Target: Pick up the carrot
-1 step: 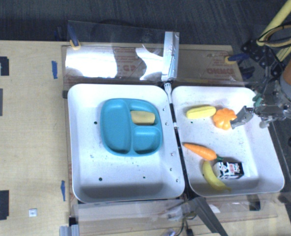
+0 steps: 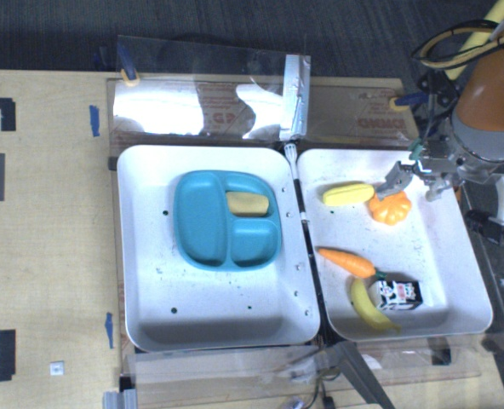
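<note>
On the desk (image 2: 39, 254), the left bin (image 2: 141, 228) carries a blue divided plate (image 2: 226, 220) with a tan, bread-like piece (image 2: 248, 204) in its upper right compartment. In the right bin (image 2: 456, 262), a yellow corn-like piece (image 2: 347, 195) lies near the top, the carrot (image 2: 347, 261) lies slantwise lower down towards the bin's left wall, and just below it a banana (image 2: 364, 305) curves against a small black-and-white carton (image 2: 396, 294). An orange bell pepper (image 2: 389, 208) sits right of the corn, and the hand (image 2: 422, 180) hangs over the bin's upper right, its fingers spread apart and gripping nothing, one fingertip just above the pepper.
</note>
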You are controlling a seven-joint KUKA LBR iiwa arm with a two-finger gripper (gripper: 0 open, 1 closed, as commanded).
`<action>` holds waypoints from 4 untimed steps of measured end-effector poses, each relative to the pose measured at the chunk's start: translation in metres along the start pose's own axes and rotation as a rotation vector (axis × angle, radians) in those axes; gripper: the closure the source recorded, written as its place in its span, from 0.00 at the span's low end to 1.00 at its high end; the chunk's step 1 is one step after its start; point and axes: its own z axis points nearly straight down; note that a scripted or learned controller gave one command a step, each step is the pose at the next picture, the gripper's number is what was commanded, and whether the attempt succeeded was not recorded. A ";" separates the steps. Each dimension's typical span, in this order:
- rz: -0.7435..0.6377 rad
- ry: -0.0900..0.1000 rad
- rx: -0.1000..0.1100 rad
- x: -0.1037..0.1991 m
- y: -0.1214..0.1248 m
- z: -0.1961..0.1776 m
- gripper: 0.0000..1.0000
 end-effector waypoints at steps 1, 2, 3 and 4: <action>-0.145 0.001 0.002 -0.027 0.008 0.031 0.00; 0.067 -0.001 -0.003 -0.031 0.033 0.057 0.00; 0.088 0.000 -0.005 -0.049 0.019 0.120 0.00; 0.313 0.000 -0.005 -0.027 0.078 0.069 0.00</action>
